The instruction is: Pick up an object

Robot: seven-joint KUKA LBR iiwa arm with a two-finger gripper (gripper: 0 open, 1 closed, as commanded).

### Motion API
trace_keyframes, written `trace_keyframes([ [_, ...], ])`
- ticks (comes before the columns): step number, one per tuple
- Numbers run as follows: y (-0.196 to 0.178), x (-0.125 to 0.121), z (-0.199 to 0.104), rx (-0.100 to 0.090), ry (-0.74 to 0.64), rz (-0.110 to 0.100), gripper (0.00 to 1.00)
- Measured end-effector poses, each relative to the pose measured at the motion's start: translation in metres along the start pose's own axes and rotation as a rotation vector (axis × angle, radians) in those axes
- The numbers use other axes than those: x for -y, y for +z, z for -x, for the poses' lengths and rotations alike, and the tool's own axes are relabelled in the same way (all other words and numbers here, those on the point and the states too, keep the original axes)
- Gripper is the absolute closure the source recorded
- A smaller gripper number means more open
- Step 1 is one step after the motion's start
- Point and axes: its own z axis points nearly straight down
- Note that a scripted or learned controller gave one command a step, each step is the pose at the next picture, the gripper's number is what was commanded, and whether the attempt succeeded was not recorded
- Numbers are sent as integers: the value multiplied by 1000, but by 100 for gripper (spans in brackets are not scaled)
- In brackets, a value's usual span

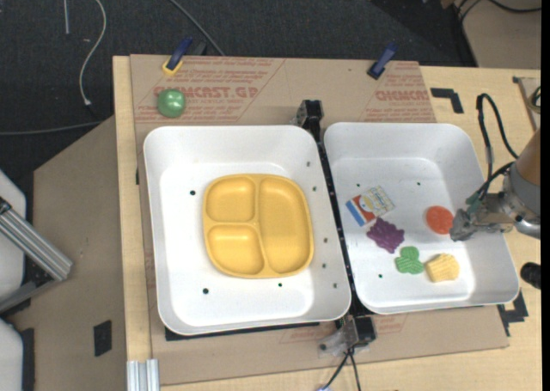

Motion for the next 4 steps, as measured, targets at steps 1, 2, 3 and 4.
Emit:
trace_keyframes([
  [1,-61,-7,7,2,-1,3,100],
  [2,-65,-8,7,-1,-1,-2,100],
  [3,-62,-19,-51,-5,-6,-6,100],
  [4,-56,-21,-102,-4,-1,-7,100],
])
